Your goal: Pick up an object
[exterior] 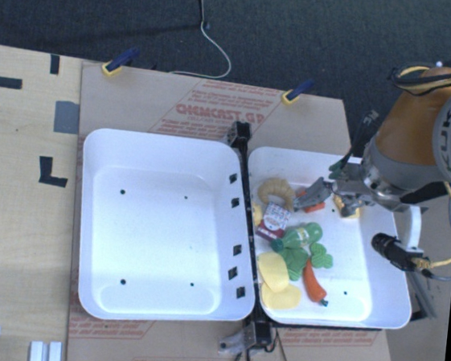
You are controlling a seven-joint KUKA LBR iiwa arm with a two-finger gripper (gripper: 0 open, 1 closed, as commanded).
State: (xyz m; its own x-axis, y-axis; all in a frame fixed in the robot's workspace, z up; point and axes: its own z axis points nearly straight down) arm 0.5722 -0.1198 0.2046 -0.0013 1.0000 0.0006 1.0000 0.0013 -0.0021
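Over the right bin (356, 308), near its upper edge, the pincer (318, 196) is seen, carried in from the right by the grey arm (410, 156) with its orange band; whether the pincer is released or clenched cannot be told, since its tip is small and blurred against the white wall. A small reddish-orange patch is seen just at the tip, but it cannot be made out whether this belongs to the tool or to an item; no grasp is therefore claimed.

All the items are gathered in the left half of the right bin, against the divider (241, 218); a tan ring (276, 191) lies uppermost, just beside the pincer; below it a small packet (276, 217) with red print is laid; then a green toy (304, 240), a yellow piece (274, 272), a pale yellow piece (280, 297) and a carrot (315, 284), the lower ones touching or overlapping. The heap is probably crowded there because loose things slide to a wall when pushed about; this is a judgement only.

The left bin (147, 304) is set touching the right one on a cardboard sheet (217, 114), which is held to the table (14, 192) by clamps (119, 60); both bins are thereby kept from shifting under the arm.

The step in hand is judged to be the approach to a pick at the top of the heap; the ring or the packet is the likeliest target, being nearest; a slip is to be feared where items overlap.
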